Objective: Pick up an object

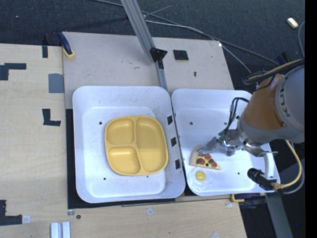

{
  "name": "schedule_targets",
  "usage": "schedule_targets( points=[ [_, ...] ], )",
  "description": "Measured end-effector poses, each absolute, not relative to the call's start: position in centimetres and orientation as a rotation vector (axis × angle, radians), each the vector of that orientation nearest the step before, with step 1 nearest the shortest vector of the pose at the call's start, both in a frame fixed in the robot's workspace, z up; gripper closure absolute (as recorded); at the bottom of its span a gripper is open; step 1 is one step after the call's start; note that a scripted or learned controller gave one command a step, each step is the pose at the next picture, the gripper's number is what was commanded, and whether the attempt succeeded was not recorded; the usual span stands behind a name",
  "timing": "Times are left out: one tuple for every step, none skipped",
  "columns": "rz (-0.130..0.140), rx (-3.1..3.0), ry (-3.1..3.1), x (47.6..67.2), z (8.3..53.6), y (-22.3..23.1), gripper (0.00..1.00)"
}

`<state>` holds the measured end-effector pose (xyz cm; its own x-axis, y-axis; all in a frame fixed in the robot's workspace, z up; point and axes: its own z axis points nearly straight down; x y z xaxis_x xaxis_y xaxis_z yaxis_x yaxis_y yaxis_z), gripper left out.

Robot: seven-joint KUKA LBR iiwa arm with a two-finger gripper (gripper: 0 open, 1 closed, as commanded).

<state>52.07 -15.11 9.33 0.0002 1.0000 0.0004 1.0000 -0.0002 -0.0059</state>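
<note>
A pale wooden counter [29,133] with dark tape marks carries two shallow white bins side by side, set on a beige board; beyond it lies dark carpet crossed by thin cables. A slanted metal pole [141,26] comes down to the seam between the bins. The left bin [84,133] holds a yellow divided plate [136,145]. In the right bin [198,108] lie a toy pizza slice [205,160] and, just below it, a fried egg toy [199,176]. The arm reaches in from the right, and its tool [214,145] hangs low just beside the pizza slice's upper edge. Whether it is open, closed or touching the slice cannot be told.
</note>
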Motion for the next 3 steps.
schedule_targets(
  points=[
    [0.0,-2.216,-2.223,52.2,10.7,-15.0,1.0],
    [-0.003,-2.222,-2.226,52.0,16.9,-14.5,1.0],
    [-0.004,-2.223,-2.227,52.7,23.1,-14.7,1.0]
  ],
)
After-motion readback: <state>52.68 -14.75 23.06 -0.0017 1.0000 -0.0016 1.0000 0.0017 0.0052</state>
